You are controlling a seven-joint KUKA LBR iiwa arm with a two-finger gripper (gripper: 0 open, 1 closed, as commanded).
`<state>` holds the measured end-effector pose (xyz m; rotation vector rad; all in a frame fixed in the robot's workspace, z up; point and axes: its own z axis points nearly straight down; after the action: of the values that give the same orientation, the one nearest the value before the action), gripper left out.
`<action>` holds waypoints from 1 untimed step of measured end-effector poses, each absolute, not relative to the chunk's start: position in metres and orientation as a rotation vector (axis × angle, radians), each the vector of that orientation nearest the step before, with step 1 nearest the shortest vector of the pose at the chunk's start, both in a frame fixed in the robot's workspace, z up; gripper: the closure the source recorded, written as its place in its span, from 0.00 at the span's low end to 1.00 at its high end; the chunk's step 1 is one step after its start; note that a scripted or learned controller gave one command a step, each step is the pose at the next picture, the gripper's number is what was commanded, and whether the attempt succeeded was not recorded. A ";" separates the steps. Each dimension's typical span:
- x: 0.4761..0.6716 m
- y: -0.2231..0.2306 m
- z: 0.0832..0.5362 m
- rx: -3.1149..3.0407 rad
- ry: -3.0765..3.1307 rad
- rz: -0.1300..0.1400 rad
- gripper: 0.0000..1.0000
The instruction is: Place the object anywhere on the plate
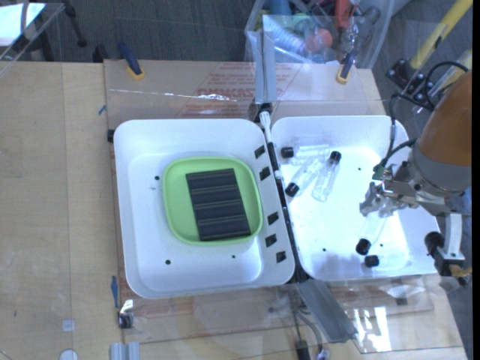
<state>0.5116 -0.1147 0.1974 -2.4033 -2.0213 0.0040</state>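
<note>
Wooden bench, red unreadable lettering behind bins; pincer grip indiscernible.

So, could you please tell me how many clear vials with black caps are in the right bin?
3, I think: one at upper left, one just right of it, one low by the gripper. Being clear, others may be hidden.

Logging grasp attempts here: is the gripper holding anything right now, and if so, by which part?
Cannot be told. The gripper sits low over the right bin, near the clear vials, but glare and blur hide whether anything is between its fingers.
</note>
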 end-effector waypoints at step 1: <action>0.512 -0.115 0.197 -2.403 -2.021 0.004 0.00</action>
<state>0.5116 -0.1147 0.1975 -2.4034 -2.0214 0.0037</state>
